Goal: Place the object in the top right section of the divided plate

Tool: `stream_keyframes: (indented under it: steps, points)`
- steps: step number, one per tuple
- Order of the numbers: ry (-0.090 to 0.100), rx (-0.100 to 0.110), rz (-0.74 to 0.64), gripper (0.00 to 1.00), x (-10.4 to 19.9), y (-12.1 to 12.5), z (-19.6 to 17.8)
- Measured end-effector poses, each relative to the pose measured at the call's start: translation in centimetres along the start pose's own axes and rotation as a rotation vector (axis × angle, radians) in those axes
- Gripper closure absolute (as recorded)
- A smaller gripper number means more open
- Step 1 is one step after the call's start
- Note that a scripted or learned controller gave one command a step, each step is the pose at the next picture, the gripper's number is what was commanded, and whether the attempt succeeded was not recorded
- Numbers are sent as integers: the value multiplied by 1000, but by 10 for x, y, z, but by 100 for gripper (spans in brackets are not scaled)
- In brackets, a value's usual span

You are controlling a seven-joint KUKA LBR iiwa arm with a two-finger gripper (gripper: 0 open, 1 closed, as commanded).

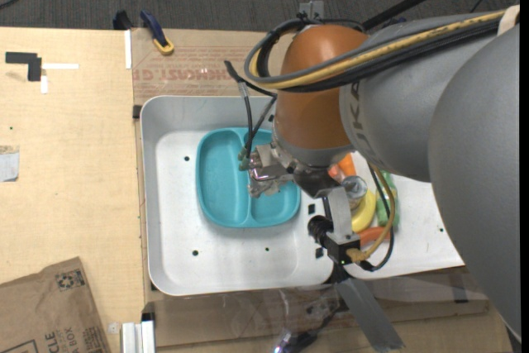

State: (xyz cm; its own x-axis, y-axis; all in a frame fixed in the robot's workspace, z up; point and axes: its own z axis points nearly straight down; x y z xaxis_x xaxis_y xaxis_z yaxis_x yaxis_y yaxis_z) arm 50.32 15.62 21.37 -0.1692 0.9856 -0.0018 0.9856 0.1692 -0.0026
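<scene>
A teal divided plate [219, 178] lies in the left white bin [165, 211], with a large section on its left and smaller sections on its right. My gripper [263, 174] hangs low over the plate's right side, close to the divider ridge, and the orange wrist band [318, 87] and grey arm hide the plate's upper right part. Whether anything is in the gripper is hidden. Toy foods lie to the right of the gripper, partly under the arm: a yellow banana [364, 211], an orange piece [344, 169], a green piece [388, 207] and an orange carrot [374, 235].
The arm covers most of the right bin [421, 244]. A wooden bench top [66, 153] spreads to the left, with a cardboard box [45, 310] at its lower left. A blue and yellow clamp [157, 33] sits behind the bin. Black cables [256, 66] loop around the wrist.
</scene>
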Motion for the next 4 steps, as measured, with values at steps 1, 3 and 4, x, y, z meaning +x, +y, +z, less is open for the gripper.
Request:
stream_keyframes:
  steps: [1, 3, 4]
  points:
    - [0, 3, 100, 100, -26, -31, 26]
    - [-2, 0, 47, 100, 46, 95, -14]
    - [-1, 0, 190, 100, 43, 152, -44]
